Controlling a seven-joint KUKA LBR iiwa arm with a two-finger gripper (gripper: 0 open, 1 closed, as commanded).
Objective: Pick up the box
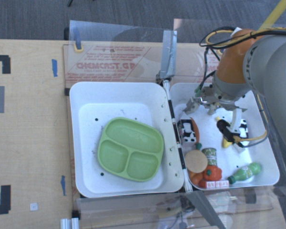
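My fingers (188, 107) are spread apart with nothing between them, hanging over the far left corner of the right bin (260, 152). The box (188, 132), a small black-and-white one as far as I can tell, lies just below my fingers in the view, near them but not touching, against the bin's left wall on something orange. Further down from my fingers sit a round tan disc (196, 161) and a small can (210, 154), close together. A green bottle (245, 172) lies well off toward the bin's near right corner. Left of my fingers, the other bin (86, 128) holds a green divided tray (130, 149). Both bins rest on the counter (28, 128).
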